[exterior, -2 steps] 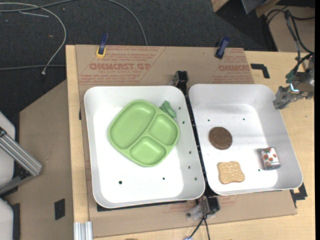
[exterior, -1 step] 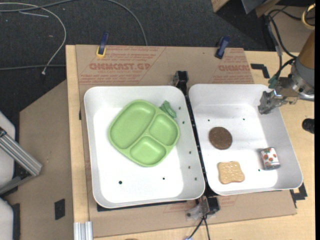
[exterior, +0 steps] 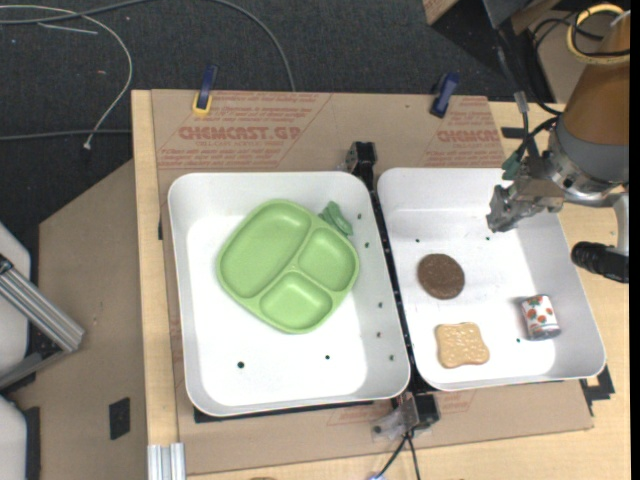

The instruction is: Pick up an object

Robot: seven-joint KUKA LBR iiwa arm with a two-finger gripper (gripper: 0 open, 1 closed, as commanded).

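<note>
Pickup is judged not yet done: the claw [exterior: 512,208] is positioned at upper right of the frame, over the right bin [exterior: 585,353]. Its state cannot be told. The brown disc [exterior: 440,275], cracker [exterior: 461,344] and small box [exterior: 539,316] are seen lying below, ungrasped.

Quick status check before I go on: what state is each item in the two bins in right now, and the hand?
Green plate: flat, right way up, in the left bin.
Small green piece: at the plate's upper right rim.
Brown cookie: flat, middle of the right bin.
Cracker: flat, near the front wall.
Small can: on its side, by the right wall.
Hand: over the right bin's back part, holding nothing visible.
</note>
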